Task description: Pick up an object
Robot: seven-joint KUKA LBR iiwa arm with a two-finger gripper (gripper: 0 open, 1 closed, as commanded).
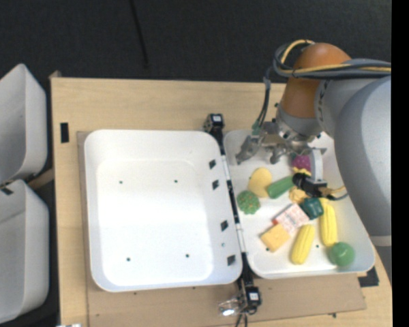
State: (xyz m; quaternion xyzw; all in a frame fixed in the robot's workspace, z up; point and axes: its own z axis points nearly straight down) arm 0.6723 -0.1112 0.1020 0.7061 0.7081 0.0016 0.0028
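Note:
The right bin (296,270) holds several toy foods: a yellow lemon-like piece (260,179), a green block (281,187), a green broccoli-like piece (248,201), a magenta piece (301,161), two yellow corn cobs (302,242) (327,223), a green ball (341,253), an orange-yellow block (275,237) and a pink-white packet (291,216). My gripper (259,152) hangs over the bin's far left corner, just beyond the lemon-like piece. Its fingers (242,153) are spread open with nothing between them.
The left bin (150,210) lies beside the right one, with a black-clipped divider (228,196) between them. The arm's grey body (358,135) overhangs the right bin's right side. White shapes (10,182) stand off the bench at the left.

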